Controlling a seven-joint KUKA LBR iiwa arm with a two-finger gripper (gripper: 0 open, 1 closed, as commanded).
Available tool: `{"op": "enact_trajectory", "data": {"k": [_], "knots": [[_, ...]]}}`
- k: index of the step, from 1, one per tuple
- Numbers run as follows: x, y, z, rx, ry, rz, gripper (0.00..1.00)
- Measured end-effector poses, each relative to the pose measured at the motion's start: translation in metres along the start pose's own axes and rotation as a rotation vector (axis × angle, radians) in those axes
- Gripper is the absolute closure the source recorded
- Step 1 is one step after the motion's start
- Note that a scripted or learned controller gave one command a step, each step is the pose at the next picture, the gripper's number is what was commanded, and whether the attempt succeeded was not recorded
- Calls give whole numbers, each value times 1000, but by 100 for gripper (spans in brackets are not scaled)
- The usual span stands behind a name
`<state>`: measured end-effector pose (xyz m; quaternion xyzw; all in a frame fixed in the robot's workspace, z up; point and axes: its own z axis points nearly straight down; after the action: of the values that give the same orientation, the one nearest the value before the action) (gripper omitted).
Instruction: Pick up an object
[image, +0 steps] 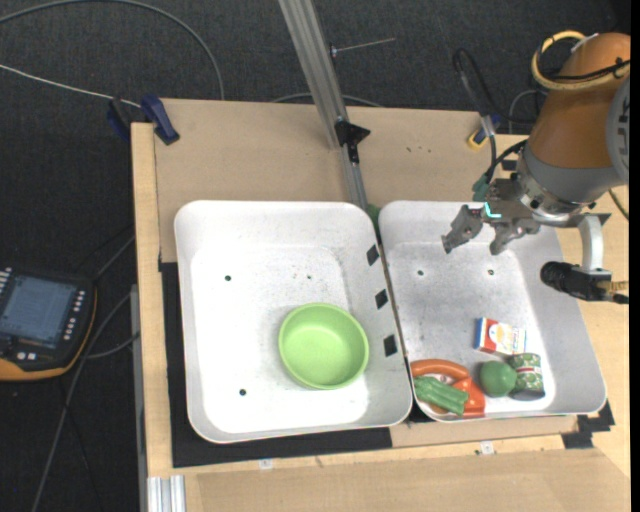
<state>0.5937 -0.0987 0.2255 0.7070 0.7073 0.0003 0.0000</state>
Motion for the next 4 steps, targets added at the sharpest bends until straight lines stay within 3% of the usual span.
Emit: {"op": "enact_trajectory", "data": {"k": [1, 4], "knots": [[0, 0, 0, 0, 0, 0, 0], [3, -12, 131, 3, 0, 0, 0]]}}
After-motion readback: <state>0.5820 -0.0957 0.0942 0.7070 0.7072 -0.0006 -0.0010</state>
